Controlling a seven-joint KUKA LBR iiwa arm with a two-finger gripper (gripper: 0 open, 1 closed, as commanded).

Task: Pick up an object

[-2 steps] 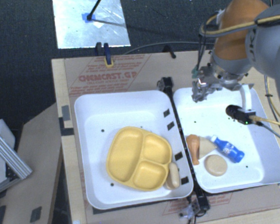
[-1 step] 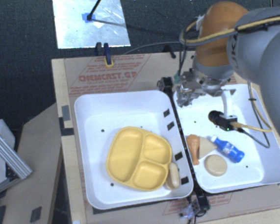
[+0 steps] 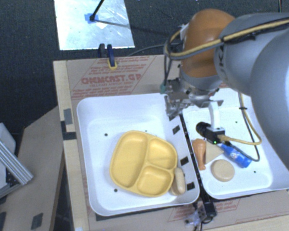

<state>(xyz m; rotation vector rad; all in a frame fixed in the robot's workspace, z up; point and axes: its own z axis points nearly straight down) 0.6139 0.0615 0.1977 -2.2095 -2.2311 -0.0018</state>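
The claw [image 3: 176, 104] hangs above the wall between the two bins; how it stands I cannot tell. The likely picks lie in the right bin [image 3: 262, 177]: carrot [image 3: 200, 152], round cookie [image 3: 223, 170], blue tube [image 3: 237, 155]. They crowd together, so a descent could nudge neighbours or catch the wall

Single fixed cam above the bench, looking down at a slant on both bins: left bin [image 3: 94, 142], right bin [image 3: 262, 177]. Mid-range framing; arm [image 3: 261, 60] enters from the right (bulks large, nearest the lens).
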